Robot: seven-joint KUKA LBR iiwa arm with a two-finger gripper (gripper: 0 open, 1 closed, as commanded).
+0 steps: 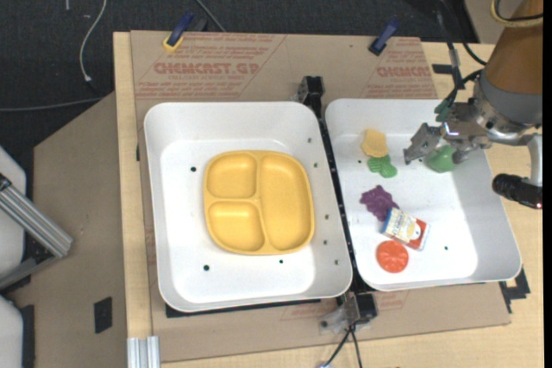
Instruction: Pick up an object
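— How far along?
— Not done, I'd say. The claw (442, 144) hangs low in the right bin (483, 263), upper right of frame, over a green toy (442, 160). Spread or pinching, I cannot tell.
— Which way does the toy point?
— Too hidden; its long axis is unclear.

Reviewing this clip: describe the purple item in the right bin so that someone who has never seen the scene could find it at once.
Start at the right white bin, beside the bin holding the yellow divided plate. Near its middle left lies the purple grape cluster, below a yellow piece and a small green piece, and touching a small white packet. It is the only purple, knobbly item there.
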